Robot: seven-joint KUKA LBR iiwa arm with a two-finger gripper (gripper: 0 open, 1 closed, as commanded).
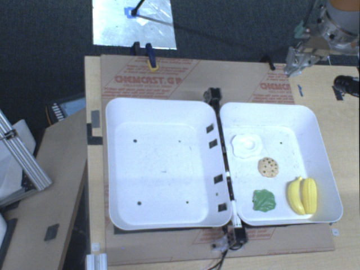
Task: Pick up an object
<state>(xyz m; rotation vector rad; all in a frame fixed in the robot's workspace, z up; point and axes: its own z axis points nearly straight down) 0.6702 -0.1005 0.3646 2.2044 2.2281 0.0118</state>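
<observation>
The arm (337, 10) comes in at the upper right corner, grey with an orange band near the top edge, and its hand (293, 66) hangs above the desk (67, 167) just beyond the far rim of the right bin (323, 151), clear of everything in it. Whether the hand is open or closed cannot be told at this size; nothing shows in its grip. The right bin carries four things, all lying loose on its floor: a white fried egg (246, 145) near the middle, towards the divider; a round cookie (268, 167) with dark chips just beside and nearer than the egg; a green leafy piece (264, 200) close to the near rim; and a yellow banana bunch (302, 195) at the near right, beside the green piece but apart from it. The left bin (160, 108) sits touching the right one along a black clipped seam. Both bins rest on a brown cardboard sheet (169, 75) printed in red letters. Beyond the sheet, on dark carpet, lies a shiny silver plate (134, 16) with a small blue mark.
</observation>
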